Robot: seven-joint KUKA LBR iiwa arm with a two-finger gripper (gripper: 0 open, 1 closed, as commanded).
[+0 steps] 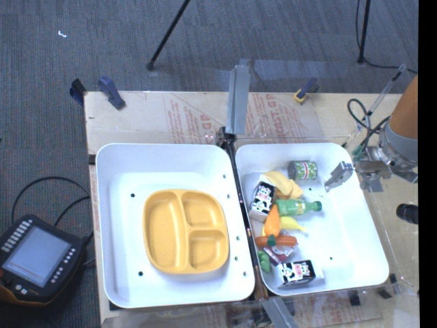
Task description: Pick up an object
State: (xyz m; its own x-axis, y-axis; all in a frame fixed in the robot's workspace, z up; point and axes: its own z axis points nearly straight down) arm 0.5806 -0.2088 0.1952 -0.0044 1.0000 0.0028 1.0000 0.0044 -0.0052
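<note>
Poised over the right bin [372, 210], with a pile of toy groceries waiting below.

Gripper [339, 176] hanging above the bin's upper right, jaws apart and holding nothing, just right of the grey can [302, 170]. Crowded toward the bin's left wall: two cow-print cartons [262, 198], a green bottle [298, 207], a carrot [272, 222], a banana [292, 223]. Yellow divided plate [186, 230] alone in the left bin. Likely trouble: fingers landing between packed items, nudging the round can aside or closing on nothing.
</note>
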